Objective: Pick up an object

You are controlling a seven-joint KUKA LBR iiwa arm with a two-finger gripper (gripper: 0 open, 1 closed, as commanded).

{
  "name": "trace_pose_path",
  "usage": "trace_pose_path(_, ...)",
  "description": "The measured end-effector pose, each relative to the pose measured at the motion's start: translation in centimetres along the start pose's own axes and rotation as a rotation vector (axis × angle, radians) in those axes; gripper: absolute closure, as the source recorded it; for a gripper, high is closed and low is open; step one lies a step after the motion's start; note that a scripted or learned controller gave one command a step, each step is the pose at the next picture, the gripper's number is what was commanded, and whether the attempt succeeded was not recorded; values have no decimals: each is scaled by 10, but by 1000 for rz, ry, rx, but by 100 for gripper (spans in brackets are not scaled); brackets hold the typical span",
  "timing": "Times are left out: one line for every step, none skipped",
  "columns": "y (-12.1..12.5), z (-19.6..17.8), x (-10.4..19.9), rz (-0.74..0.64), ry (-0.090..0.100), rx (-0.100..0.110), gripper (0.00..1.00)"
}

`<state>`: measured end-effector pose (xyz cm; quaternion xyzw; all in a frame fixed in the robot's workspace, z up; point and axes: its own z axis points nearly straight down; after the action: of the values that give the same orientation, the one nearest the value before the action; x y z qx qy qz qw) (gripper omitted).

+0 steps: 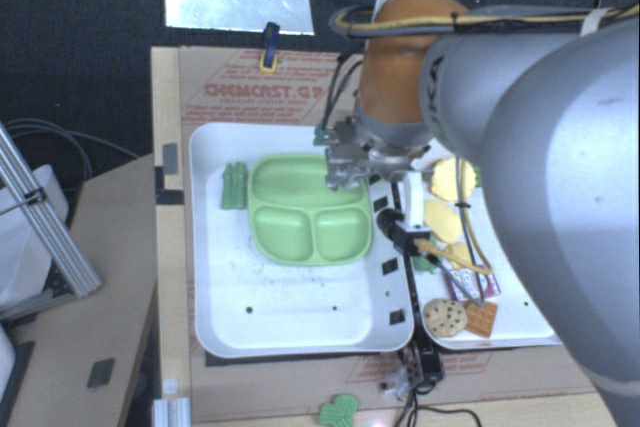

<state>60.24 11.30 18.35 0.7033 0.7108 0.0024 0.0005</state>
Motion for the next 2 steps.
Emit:
trace_pose_path(-2,-1,-5,7,-2,3,0)
trace_pose_path(-23,-1,-74,16,-5,6,0)
